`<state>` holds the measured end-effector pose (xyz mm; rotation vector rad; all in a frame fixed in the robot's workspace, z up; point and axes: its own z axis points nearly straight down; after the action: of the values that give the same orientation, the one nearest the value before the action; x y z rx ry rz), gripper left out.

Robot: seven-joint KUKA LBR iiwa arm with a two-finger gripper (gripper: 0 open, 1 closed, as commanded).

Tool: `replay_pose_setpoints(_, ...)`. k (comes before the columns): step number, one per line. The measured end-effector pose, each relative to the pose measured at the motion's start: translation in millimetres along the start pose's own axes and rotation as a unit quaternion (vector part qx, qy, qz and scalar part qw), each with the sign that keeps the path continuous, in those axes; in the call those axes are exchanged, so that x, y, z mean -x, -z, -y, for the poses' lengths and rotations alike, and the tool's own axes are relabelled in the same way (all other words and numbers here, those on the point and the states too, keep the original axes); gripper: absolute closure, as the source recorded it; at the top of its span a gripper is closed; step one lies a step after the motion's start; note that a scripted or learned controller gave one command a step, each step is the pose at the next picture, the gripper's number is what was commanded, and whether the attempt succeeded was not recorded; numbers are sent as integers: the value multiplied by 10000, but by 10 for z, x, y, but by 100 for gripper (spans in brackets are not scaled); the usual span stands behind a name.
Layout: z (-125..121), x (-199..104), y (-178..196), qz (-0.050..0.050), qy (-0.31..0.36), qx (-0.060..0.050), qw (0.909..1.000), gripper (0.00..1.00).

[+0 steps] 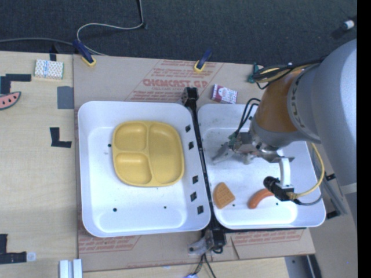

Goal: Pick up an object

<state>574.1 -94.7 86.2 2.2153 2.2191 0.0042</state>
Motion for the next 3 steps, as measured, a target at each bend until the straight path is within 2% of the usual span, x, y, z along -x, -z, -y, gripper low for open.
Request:
replay_pose_setpoints(1, -590, 81, -11, -3, -1, -15, 10000, 0)
replay_pose_setpoints(2, -592, 82, 93, 3, 3, -14, 10000, 100)
replay_pose_setpoints(3, -589, 83, 86, 7, 3, -19, 10000, 0)
